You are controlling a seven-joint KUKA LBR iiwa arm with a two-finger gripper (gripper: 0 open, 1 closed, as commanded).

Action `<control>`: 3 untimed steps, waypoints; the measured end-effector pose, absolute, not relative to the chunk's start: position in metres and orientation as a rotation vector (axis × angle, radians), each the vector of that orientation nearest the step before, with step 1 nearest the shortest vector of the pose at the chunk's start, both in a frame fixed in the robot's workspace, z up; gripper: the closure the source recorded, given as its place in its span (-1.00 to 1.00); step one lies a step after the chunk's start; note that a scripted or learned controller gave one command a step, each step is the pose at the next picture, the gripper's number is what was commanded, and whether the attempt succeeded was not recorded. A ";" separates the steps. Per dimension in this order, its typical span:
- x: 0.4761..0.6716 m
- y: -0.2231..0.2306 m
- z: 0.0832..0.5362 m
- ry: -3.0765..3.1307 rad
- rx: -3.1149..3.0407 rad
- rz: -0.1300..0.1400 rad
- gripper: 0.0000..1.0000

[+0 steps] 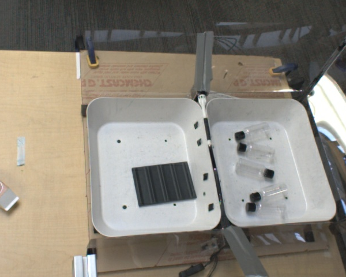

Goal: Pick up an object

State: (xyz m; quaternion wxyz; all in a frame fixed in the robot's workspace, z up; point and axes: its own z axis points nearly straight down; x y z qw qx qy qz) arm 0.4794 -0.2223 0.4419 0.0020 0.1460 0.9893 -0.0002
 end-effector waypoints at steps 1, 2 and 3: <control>0.482 -0.223 0.451 3.099 0.463 -0.002 1.00; 0.553 -0.222 0.441 3.118 0.351 0.000 1.00; 0.572 -0.222 0.441 3.131 0.193 -0.001 1.00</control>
